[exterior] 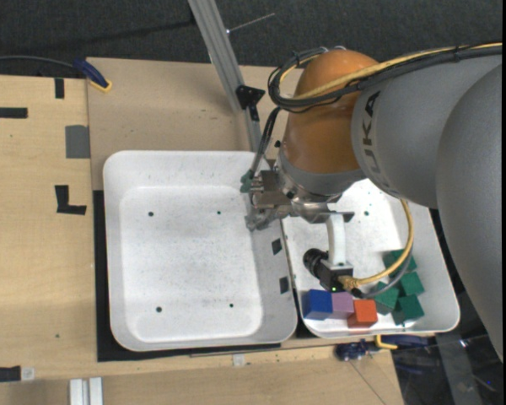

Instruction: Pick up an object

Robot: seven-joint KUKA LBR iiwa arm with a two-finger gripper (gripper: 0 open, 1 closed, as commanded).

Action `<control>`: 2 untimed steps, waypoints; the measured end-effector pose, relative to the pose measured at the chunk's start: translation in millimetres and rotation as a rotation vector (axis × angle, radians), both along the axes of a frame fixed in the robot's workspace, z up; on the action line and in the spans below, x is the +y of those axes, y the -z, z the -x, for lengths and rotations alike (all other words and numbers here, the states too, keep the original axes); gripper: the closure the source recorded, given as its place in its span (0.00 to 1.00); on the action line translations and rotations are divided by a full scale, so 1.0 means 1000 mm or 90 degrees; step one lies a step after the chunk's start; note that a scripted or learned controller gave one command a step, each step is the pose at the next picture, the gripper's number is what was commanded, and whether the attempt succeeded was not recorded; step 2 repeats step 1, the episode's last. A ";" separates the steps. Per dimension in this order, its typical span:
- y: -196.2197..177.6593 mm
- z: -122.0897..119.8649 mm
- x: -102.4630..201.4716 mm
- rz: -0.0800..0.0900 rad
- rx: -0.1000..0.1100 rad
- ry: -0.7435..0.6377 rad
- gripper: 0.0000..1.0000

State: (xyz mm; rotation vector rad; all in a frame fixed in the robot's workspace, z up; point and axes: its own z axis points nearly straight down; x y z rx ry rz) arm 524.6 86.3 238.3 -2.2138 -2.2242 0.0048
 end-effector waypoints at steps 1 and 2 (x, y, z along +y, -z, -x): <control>-0.001 -0.001 -0.002 0.000 -0.002 0.002 0.00; -0.001 -0.001 -0.002 0.000 -0.002 0.002 0.00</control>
